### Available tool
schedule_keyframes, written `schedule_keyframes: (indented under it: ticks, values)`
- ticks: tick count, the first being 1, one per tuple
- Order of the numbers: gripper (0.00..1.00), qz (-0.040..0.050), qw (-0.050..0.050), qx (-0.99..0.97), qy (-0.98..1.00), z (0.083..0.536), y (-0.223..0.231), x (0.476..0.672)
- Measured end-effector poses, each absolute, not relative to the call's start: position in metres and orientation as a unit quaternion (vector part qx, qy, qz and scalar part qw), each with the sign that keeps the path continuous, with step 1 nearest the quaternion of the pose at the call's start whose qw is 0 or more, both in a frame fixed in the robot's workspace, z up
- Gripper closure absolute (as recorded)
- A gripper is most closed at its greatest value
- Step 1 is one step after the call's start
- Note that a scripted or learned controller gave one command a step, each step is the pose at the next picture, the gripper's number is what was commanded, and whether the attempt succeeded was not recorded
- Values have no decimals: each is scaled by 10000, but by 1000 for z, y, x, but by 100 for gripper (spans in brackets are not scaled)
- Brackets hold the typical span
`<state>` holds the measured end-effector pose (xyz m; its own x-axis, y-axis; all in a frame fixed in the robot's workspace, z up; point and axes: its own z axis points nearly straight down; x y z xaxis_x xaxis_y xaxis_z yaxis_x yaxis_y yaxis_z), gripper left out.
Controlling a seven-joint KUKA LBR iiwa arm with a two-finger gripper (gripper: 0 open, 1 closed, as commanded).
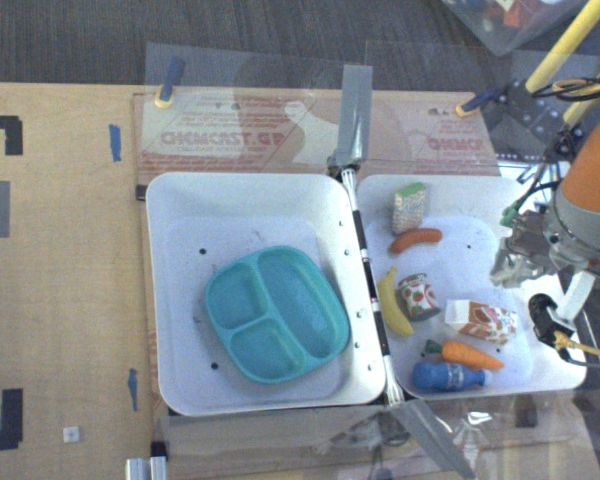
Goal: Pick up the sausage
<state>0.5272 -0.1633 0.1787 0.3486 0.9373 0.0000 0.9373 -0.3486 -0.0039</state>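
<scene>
In the right bin (540,230) lie one sausage (416,239), banana (393,303), carrot (470,355) and bottle (449,376); the left bin (180,208) holds one tray (276,313); gripper (515,263) beside, jaw state unclear.

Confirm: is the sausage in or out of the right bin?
In. The sausage lies on the right bin floor, just below the green box.

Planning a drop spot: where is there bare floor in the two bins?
Left bin: bare along the back and left walls around the teal tray. Right bin: bare between the sausage and the pincer. Crowded at the front: banana, carrot, bottle.
</scene>
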Motion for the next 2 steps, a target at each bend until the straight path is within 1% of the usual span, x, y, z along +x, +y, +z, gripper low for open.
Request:
schedule_keyframes:
  ticks: [1,2]
  values:
    - [100,11,8,-8207,-5714,188,-163,528]
    - [100,14,24,-8409,-5412,184,-149,509]
